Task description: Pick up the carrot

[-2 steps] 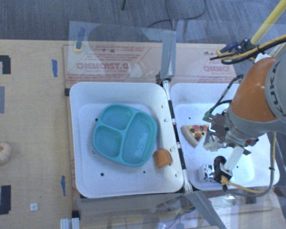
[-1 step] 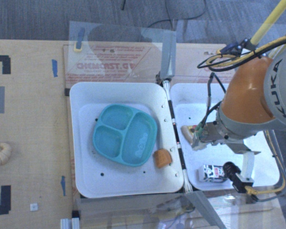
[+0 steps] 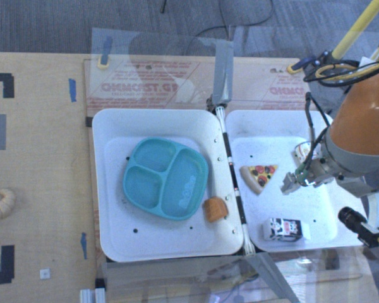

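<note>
- Left bin point(image 3: 107, 144): a white shallow tray that is lying beside its twin on the bench point(image 3: 38, 137), the two meeting along a shared middle rim.
- Teal divided plate point(image 3: 165, 178): sitting in the middle of the left bin, its three compartments facing up.
- Carrot point(image 3: 215, 209): a short orange piece that is resting on the left bin's floor, just beside the plate's lower right edge and close to the bin's right wall, toward the near right corner.
- Right bin point(image 3: 265, 122): holding three small items and the arm's working end.
- Pizza slice toy point(image 3: 259, 175): lying near the right bin's left wall, about midway along it.
- Small black-and-white carton point(image 3: 284, 228): lying on its side near the right bin's near edge.
- Round pale object point(image 3: 302, 151): partly hidden behind the wrist, toward the right bin's far right; what it is cannot be told.
- Gripper point(image 3: 289, 184): hanging over the middle of the right bin, right of the pizza slice and well apart from the carrot; whether it is open or closed cannot be told.
- Croissant-like pale item point(image 3: 0, 204): lying on the bench at its left edge.
</note>
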Available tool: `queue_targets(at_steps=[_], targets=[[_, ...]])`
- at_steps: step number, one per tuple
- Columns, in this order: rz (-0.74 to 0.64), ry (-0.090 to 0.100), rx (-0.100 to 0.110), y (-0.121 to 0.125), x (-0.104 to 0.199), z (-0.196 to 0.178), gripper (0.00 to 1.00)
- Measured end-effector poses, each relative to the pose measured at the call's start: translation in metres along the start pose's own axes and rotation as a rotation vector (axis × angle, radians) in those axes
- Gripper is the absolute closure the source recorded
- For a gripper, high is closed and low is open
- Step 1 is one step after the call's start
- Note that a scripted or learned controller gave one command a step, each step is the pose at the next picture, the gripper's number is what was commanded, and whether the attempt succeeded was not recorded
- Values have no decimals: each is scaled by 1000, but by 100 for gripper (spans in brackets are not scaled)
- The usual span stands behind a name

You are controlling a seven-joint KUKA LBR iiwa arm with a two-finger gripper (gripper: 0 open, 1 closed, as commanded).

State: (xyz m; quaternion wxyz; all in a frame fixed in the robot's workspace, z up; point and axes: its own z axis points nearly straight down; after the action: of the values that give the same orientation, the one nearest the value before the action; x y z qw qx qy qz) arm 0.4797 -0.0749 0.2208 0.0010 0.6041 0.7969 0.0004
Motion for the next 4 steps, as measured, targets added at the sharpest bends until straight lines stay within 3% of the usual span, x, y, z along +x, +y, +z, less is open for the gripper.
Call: queue_targets(at_steps=[1, 3, 4], targets=[[-324, 3, 2, 24, 89, 36, 100], [-319, 1, -5, 27, 87, 17, 100], [-626, -1, -2, 10, 32, 7, 100]])
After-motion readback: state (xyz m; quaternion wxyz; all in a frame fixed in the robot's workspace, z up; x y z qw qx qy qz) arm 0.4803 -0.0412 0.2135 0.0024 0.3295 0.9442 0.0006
